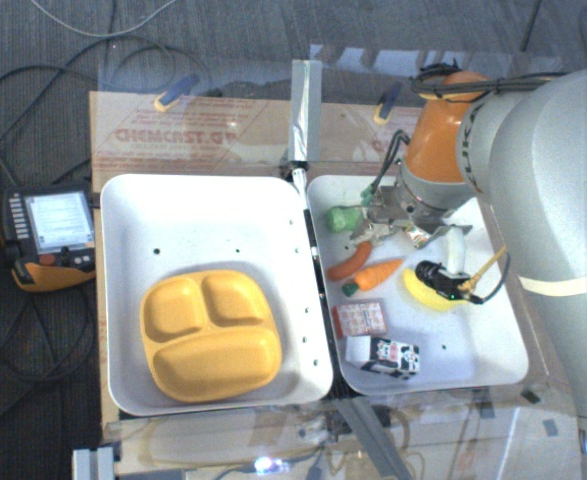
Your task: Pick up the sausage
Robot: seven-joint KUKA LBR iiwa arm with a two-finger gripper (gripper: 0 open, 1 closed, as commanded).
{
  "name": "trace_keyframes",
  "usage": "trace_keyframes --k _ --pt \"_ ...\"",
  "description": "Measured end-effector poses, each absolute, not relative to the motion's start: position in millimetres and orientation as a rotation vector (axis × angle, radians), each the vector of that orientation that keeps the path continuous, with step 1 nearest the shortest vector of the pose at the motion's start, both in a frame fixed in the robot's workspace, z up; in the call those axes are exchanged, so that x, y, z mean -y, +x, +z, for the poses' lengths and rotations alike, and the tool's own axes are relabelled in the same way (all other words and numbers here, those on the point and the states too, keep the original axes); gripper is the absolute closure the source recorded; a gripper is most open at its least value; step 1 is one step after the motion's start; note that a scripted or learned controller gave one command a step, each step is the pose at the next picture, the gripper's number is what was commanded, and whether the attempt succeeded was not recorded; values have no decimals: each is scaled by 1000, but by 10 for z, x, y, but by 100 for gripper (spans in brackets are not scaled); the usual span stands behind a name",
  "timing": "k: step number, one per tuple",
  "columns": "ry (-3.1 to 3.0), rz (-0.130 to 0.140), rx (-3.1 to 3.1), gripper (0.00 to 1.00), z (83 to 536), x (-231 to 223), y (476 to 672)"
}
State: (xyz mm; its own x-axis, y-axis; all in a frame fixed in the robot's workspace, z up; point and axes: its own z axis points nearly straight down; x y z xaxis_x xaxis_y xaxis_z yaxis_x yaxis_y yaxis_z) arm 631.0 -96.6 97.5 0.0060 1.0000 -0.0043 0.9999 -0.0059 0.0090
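Observation:
The sausage (349,262), a short reddish curved piece, lies in the right bin (493,363) near its left wall. My gripper (373,230) hangs low over the upper part of that bin, just above and to the right of the sausage's upper end. I cannot make out anything held in it. The grey arm with its orange band (443,148) reaches in from the right and hides the bin's far right corner.
An orange carrot (378,274) with a green end lies right beside the sausage. A green item (343,218) sits above it. A yellow piece (428,290), a pink packet (360,318) and a small carton (393,356) fill the bin's middle. A yellow divided tray (211,333) rests in the left bin (173,208).

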Motion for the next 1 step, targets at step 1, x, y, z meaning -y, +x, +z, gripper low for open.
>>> trace_keyframes --k 1 --pt "1906 -7 -2500 100 1997 447 6074"
